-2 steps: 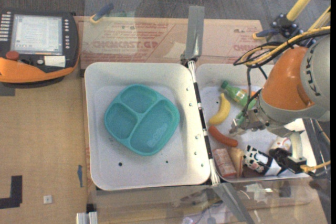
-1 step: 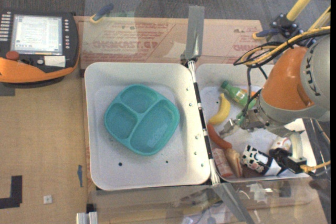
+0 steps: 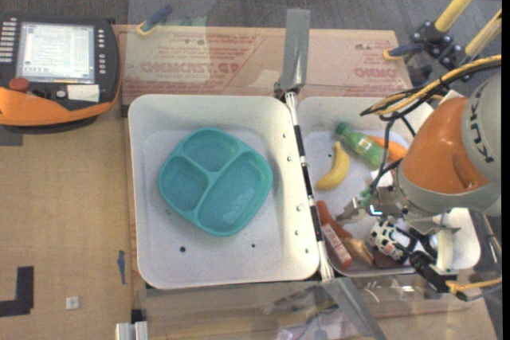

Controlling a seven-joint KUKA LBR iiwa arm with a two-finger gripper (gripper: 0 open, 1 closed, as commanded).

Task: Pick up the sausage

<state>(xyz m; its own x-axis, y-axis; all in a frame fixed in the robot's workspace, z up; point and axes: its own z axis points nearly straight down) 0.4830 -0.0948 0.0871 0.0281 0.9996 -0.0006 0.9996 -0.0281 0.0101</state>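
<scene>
Reaching low, end effector [image 3: 368, 212] beside sausage [image 3: 333, 234].

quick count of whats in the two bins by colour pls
teal: 1, divided plate in the left bin
yellow: 1, banana
green: 1, bottle
orange: 1, carrot
red: 1, sausage
black and white: 1, toy
total: 6; all but the plate lie in the right bin; the arm may hide more
</scene>
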